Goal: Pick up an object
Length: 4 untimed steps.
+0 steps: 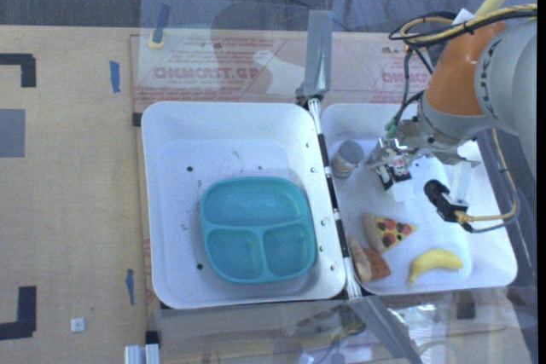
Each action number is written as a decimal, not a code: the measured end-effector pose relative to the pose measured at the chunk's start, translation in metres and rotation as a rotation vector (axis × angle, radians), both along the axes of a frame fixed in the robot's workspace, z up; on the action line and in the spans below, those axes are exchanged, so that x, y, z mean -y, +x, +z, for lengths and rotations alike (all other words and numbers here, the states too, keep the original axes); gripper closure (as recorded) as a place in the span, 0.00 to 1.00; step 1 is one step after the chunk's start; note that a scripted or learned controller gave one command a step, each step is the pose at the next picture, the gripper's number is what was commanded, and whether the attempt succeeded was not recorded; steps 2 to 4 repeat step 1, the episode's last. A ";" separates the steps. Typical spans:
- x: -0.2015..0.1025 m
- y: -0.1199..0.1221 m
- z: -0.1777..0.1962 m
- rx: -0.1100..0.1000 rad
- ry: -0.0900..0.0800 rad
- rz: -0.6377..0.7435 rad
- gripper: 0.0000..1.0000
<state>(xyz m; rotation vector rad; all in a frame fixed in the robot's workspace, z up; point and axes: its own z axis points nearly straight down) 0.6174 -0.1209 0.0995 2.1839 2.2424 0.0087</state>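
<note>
The gripper (394,170) hangs over the right bin (503,264), near the cup (347,158). Whether it is spread, I cannot tell. The banana (435,262) lies apart, easy prey.

The grey KUKA arm with the orange band above its wrist (478,81) reached in from the right, bent downward. Its two-finger gripper (394,170) hung low at the end, pointing toward the left.
</note>
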 end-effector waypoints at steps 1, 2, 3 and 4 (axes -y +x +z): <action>-0.058 0.025 0.086 -0.011 0.004 -0.099 1.00; -0.058 0.025 0.086 -0.011 0.004 -0.099 1.00; -0.058 0.025 0.086 -0.011 0.004 -0.099 1.00; -0.058 0.025 0.086 -0.011 0.004 -0.099 1.00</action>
